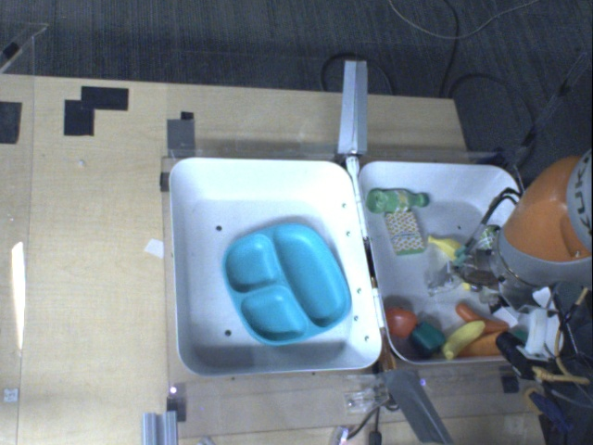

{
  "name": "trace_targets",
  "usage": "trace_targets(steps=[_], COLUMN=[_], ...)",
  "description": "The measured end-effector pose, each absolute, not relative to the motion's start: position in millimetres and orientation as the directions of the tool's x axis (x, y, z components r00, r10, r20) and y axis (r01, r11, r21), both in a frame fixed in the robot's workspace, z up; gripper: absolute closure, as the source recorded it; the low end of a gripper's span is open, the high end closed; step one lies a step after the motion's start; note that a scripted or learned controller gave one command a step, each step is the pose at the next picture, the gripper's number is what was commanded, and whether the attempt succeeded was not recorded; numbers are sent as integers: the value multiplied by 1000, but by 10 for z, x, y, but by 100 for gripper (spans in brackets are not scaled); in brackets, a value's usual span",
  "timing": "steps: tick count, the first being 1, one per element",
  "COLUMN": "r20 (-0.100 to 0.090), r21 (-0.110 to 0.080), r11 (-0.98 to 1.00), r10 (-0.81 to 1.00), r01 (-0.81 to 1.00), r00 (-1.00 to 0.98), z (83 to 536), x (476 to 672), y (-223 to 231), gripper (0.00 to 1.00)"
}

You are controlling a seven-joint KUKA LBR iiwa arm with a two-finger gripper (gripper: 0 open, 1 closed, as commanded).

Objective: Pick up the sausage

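Nearest the camera, the right bin [435,176] has a clutter of toy food in its near corner: a red tomato [400,321], a dark teal piece [426,338], a yellow banana [460,339] and, touching it on the right, two orange-red elongated pieces. The likeliest sausage [478,346] is the lower one, lying approx. flat along the near wall w/ the banana across its left end; the other piece [473,311] sits just above it. Which one is really the sausage is a judgement, since both are partly hidden by the arm's cabling. The crowding matters: anything coming down here would prob. nudge the banana first. Just beyond the pile the gripper [460,274] hangs low over the bin's middle, under the orange-banded wrist [547,225] reaching in from the right. Whether it's open or shut can't be told, the tip being a blur of metal and clear plastic, and no item is visibly in it. It seems placed short of the sausage, so the pick looks not yet made. A small yellow item [445,246] lies just beside the gripper on the far side, then a patterned packet [404,231], then a green bottle [397,199] near the far wall. The left bin [199,248] holds a blue divided tray [287,281], well apart from the action.
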State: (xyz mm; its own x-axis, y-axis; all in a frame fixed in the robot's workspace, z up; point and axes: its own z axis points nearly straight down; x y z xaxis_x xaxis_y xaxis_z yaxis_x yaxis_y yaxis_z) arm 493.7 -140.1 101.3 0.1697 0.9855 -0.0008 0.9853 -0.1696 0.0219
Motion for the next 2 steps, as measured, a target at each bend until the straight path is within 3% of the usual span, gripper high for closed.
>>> trace_targets(steps=[1, 2], r20=[5, 2], r21=[11, 20], r11=[-101, -97], r10=[995, 995], r01=[995, 995], r00=[101, 97], z=[896, 1017], x=[4914, 4944], y=[-1554, -1555], gripper=[0, 100])
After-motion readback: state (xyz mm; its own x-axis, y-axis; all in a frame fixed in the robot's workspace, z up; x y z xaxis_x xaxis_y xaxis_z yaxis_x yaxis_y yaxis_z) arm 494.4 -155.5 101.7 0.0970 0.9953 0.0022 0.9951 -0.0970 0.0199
